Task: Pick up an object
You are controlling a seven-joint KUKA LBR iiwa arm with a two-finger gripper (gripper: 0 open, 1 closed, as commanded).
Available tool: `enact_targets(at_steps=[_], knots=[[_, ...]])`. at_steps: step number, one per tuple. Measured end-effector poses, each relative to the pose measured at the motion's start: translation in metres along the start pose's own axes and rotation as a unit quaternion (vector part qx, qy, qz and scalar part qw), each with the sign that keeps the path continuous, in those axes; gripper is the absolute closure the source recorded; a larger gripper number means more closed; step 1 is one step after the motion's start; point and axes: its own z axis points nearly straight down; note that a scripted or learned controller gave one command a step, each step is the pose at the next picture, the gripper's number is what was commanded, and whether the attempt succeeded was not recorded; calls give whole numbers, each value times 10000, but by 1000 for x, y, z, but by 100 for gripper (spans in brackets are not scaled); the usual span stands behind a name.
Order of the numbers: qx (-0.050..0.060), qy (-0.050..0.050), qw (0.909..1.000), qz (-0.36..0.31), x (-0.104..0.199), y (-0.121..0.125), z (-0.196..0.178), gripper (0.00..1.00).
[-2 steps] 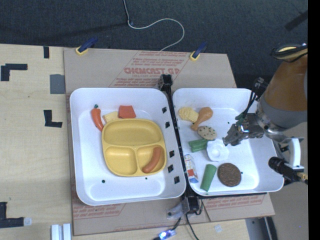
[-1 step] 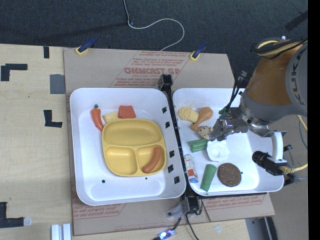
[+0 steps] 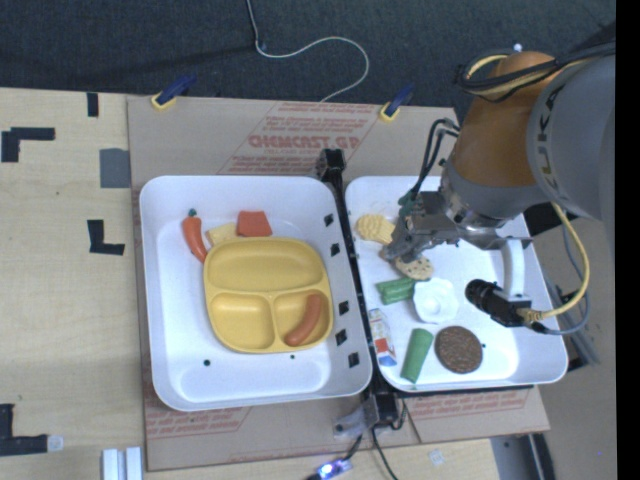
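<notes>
Camera view: pincer (image 3: 412, 253), grip unclear, over brown cookie (image 3: 414, 266), its long axis up-right.

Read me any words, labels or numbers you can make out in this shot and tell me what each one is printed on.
Red print on the cardboard sheet under the bins: upside down and too blurred to read.
Dark letters on the arm: partly cut off, not readable.
Small tube in the right bin: label too small to read.
</notes>
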Motion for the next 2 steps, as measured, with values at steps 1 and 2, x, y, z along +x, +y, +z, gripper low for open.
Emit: enact_targets(at_steps=[1, 2], knots=[[7, -2, 10000, -2, 52, 29, 15, 100], [8, -4, 10000, 8, 86, 45, 21, 100]])
